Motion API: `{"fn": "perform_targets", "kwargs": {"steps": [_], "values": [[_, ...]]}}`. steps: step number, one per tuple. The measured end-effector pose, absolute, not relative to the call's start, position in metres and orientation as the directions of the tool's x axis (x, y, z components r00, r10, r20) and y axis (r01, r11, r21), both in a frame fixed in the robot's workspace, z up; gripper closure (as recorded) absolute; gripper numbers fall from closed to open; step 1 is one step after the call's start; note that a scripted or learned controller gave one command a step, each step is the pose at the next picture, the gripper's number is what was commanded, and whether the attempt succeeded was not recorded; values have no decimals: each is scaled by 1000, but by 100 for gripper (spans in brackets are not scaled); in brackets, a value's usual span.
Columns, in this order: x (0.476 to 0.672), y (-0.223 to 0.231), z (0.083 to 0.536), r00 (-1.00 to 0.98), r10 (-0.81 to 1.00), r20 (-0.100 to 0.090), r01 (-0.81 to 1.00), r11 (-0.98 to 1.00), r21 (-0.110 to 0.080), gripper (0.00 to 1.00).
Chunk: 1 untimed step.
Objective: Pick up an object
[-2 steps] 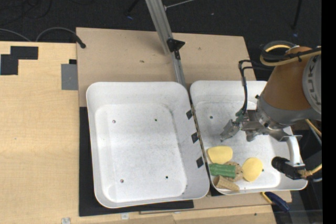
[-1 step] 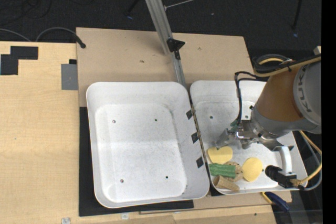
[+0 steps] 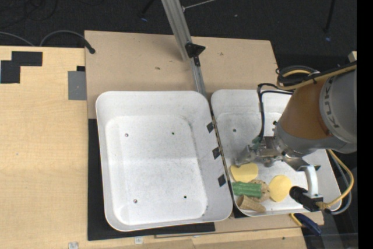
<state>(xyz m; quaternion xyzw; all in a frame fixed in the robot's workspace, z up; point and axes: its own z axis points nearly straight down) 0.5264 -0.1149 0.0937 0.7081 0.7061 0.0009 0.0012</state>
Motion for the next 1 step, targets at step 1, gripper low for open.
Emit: {"fn": "perform_targets", "kwargs": {"steps": [1], "values": [[526, -116, 104, 9, 1000, 1, 1000, -9, 3, 100]]}}
